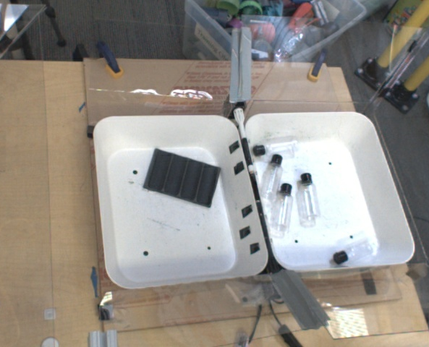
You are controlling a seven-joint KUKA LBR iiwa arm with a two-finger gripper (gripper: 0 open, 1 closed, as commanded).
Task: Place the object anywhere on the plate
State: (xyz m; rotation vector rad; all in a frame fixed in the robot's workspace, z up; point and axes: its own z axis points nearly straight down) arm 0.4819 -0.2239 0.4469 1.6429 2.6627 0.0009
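Vials of clear glass with black caps lie in the right bin (388,194), five that we can count, and none of them is on the plate (181,178). Whether the pincer is spread or pressed together we cannot tell.

Three of the vials sit close together in the left half of that bin. One vial (275,173) lies nearest the divider, a second vial (283,207) is just nearer to us, and a third vial (308,199) lies just to their right, all three with their caps pointing to the far side. A fourth vial (275,149) lies crosswise beyond them, its cap towards the divider. The fifth vial (355,250) rests well apart from the rest, against the near wall on the right, its cap pointing left.

The plate is a dark, ribbed rectangle. It lies flat and slightly skewed in the far half of the left bin (113,259), well apart from every vial and with the divider between them. Its top looks bare.

Where the two bins meet, we see a row of small black clips (247,210) running from far to near along the shared rims. Both bins rest on a sheet of cardboard (149,85) laid over the wooden bench (33,194). A grey bar (240,63) stands at the far end of the divider, and beyond it is a clear tub (272,13) crowded with coloured items.
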